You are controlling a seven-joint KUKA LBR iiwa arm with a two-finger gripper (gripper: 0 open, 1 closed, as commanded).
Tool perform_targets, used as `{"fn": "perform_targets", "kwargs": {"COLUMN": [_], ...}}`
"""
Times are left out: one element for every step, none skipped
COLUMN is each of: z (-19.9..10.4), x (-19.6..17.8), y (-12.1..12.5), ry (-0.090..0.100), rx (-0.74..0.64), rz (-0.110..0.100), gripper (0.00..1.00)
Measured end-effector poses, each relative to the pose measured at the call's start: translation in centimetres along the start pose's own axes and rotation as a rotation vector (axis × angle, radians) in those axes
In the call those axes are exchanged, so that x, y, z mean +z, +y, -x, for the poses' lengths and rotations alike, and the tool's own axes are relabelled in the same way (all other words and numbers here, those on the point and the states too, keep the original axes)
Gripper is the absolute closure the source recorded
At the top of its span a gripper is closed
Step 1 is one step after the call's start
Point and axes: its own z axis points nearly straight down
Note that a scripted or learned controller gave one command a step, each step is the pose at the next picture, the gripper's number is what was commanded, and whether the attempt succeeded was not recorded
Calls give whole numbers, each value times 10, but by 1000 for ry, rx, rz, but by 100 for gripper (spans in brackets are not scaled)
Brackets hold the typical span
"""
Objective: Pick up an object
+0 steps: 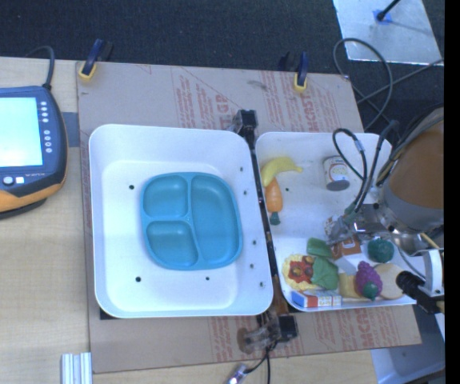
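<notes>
The right bin [310, 146] holds toy food. A yellow banana [281, 167] and an orange carrot [274, 197] lie along its left wall. A small grey cup [337, 174] sits near the back. At the front lie a red and yellow piece [298, 270], green leafy pieces [323, 264], purple grapes [367, 278], a teal ball [380, 250] and a small white box [322, 299]. My gripper [346, 229] hangs low over the front cluster, just above the green leaf. The arm [418, 179] covers the bin's right side.
The left bin [118, 294] carries a blue divided plate [190, 221]. A tablet-like pendant [14, 146] lies on the bench at the far left. Black cables [358, 154] loop over the right bin's back. Clamps sit between the bins.
</notes>
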Motion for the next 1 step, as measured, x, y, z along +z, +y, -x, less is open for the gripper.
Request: {"fn": "perform_targets", "kwargs": {"z": [-50], "x": [-57], "y": [29], "ry": [1], "rx": [3], "rz": [0], "gripper": [100]}}
